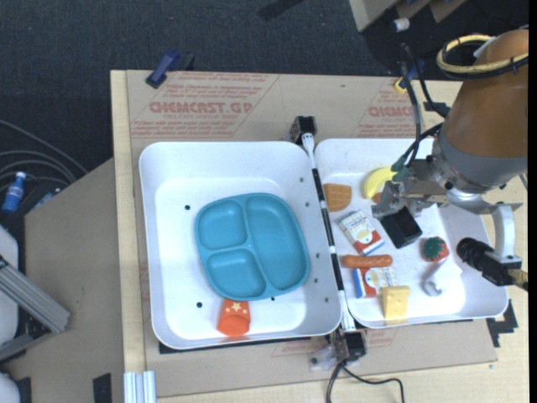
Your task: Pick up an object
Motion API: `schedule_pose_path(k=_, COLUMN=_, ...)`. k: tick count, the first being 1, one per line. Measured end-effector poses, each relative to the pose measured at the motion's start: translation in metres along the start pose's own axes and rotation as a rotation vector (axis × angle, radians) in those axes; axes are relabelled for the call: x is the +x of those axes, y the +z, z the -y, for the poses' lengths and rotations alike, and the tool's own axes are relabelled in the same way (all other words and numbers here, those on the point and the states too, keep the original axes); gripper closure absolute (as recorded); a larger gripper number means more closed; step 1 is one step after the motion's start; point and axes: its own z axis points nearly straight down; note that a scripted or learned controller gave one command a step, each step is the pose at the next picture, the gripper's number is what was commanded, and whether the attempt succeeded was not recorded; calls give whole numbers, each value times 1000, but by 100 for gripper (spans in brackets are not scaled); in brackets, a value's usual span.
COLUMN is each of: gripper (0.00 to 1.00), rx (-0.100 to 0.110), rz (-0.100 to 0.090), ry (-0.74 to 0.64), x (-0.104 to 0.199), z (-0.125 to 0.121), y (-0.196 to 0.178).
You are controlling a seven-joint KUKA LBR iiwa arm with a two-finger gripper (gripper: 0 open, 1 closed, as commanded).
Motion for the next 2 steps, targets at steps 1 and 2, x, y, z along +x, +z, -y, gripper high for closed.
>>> schedule_pose_path(k=1, gripper=100, rx=-5, rz=2, ry=1, x=-51, z=-72, y=24)
schedule_pose_path(k=2, gripper=100, rx=0, rz=0, ry=-1, x=-5, z=2, y=56)
